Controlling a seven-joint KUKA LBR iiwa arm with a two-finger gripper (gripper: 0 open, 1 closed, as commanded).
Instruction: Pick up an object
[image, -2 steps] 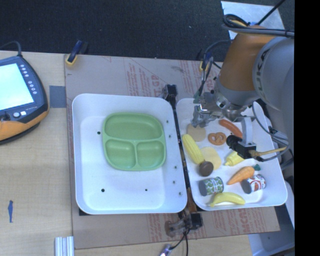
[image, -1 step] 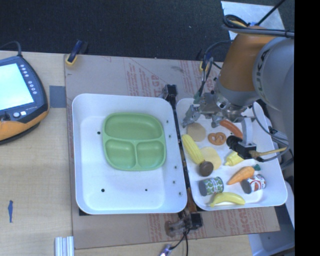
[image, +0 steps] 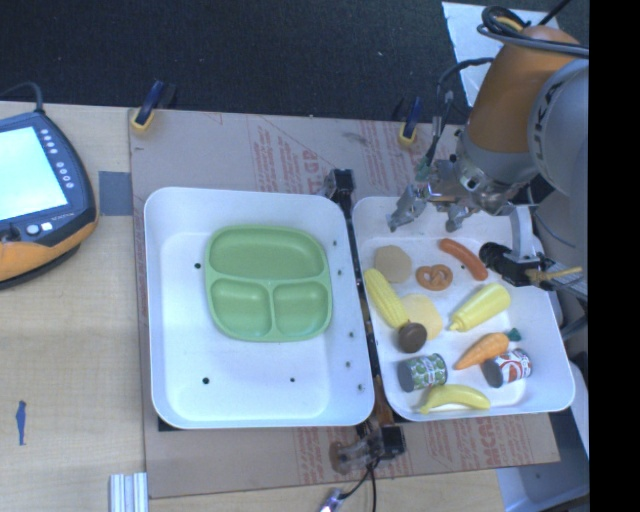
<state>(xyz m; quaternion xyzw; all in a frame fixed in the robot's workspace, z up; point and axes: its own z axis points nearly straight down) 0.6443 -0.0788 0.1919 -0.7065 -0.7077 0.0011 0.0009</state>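
Note:
My gripper (image: 432, 207) hangs over the far edge of the right bin (image: 556, 322), fingers spread apart with nothing between them. Just below it lie a tan round piece (image: 393, 263), a pretzel (image: 434, 276) and a red sausage (image: 463, 257). Farther toward the front are a corn cob (image: 385, 297), a yellow bottle (image: 478, 307), a pale yellow disc (image: 428, 314), a brown ball (image: 412, 336), a carrot (image: 483, 350), a green can (image: 424, 372), a red-and-white can (image: 508, 368) and a banana (image: 453, 398).
The left bin (image: 170, 330) holds a green divided plate (image: 268, 282). A teach pendant (image: 35, 195) lies on the bench at the far left. Clamps (image: 148, 105) sit at the cardboard's back edge. The arm's grey and orange body (image: 520, 90) looms at the upper right.

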